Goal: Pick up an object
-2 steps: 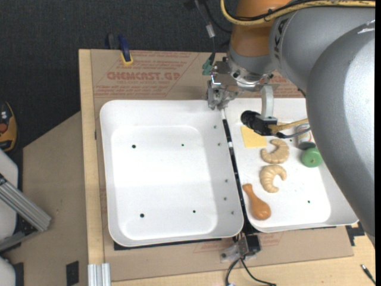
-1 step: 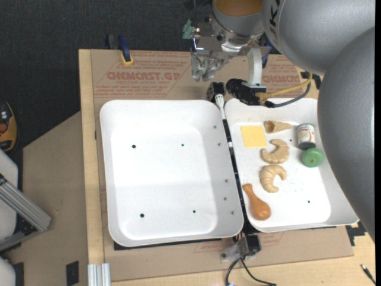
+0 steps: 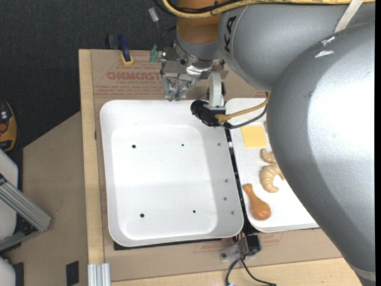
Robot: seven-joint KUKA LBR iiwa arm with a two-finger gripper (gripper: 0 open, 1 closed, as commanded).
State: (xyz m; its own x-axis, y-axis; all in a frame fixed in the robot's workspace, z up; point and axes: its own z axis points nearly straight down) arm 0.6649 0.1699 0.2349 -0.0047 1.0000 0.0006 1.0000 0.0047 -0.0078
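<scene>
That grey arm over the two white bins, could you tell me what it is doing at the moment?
The arm reaches in from the right, its gripper near the far edge of the left bin with nothing seen in it. The things to pick lie in the right bin: a yellow cheese slice, a croissant and a chicken drumstick. Nothing has been picked up yet.

The grey arm (image 3: 309,100) comes in from 3 o'clock, its bulk covering the upper and right part of the view, and narrows toward 11 o'clock. The orange band (image 3: 199,2) sits at 12 o'clock, above the wrist. Below it the gripper (image 3: 174,91) points down and hangs above the desk. A black cable loops off the wrist toward 5 o'clock.
</scene>
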